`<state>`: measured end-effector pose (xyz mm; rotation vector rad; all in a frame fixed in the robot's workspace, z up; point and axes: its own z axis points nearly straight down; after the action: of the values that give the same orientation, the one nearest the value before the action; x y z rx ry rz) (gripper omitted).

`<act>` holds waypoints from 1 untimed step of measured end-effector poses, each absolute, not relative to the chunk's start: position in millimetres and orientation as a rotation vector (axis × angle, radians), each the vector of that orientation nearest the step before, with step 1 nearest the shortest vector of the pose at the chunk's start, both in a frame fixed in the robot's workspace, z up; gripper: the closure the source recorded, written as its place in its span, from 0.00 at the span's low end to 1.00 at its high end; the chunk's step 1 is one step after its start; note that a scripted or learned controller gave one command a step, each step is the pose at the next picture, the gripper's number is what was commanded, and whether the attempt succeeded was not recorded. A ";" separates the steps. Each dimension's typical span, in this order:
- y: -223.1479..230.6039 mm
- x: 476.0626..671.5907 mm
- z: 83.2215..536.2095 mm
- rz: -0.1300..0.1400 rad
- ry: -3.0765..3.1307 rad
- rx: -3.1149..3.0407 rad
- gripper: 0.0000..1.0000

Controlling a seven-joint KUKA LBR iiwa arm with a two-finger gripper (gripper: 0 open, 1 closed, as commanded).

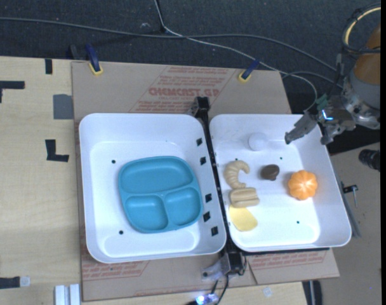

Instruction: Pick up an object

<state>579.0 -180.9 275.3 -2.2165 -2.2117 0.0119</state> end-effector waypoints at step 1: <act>-180.3 581.0 282.1 0.002 -2.222 -2.219 0.00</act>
<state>581.0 -180.3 282.1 -2.2193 -2.2225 0.0019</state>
